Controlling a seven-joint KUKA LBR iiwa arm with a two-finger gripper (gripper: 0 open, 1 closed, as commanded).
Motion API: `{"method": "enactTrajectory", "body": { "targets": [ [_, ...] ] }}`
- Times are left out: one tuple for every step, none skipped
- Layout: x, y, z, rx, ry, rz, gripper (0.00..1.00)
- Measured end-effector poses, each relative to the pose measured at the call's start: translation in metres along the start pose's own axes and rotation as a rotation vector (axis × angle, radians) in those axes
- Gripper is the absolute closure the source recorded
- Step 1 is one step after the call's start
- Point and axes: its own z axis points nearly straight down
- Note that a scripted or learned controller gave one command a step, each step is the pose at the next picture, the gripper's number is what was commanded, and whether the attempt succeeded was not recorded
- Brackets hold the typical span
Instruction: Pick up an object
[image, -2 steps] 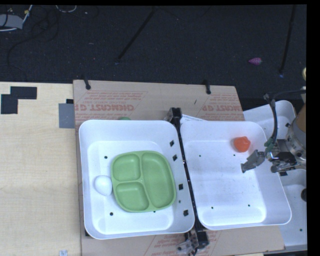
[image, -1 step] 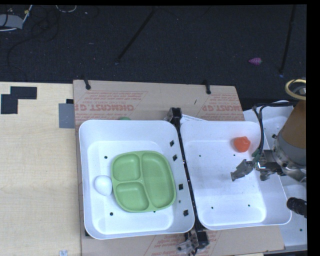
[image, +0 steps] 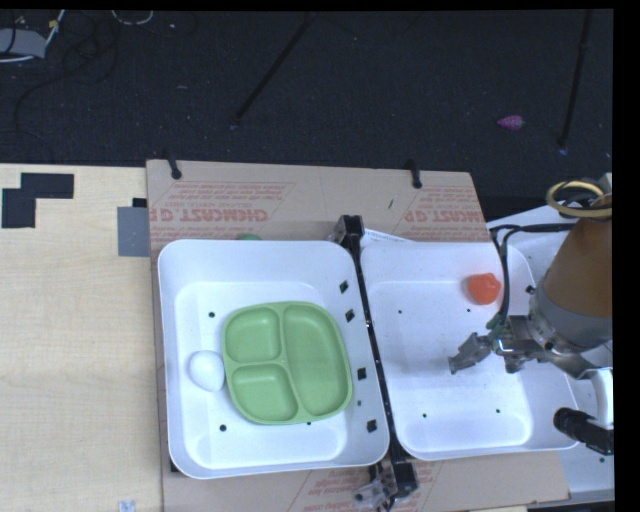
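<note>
Arm reaching in from the right, hand low

The grey arm (image: 585, 290) with its orange band comes in from the right edge, wrist bent downward and leftward. Its hand (image: 470, 358) points left, the dark fingers (image: 466, 356) angled down; nothing shows between them.

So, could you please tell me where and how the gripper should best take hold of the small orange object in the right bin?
Probably straight down from above, fingers closing across the middle of the orange object. It looks small and rounded and sits near the right bin's far wall; the gripper is apart from it.
</note>
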Motion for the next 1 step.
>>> {"method": "enactTrajectory", "body": {
  "targets": [
    [0.0005,-0.0002,0.0434,0.000,0.000,0.000,0.00]
  ]
}}
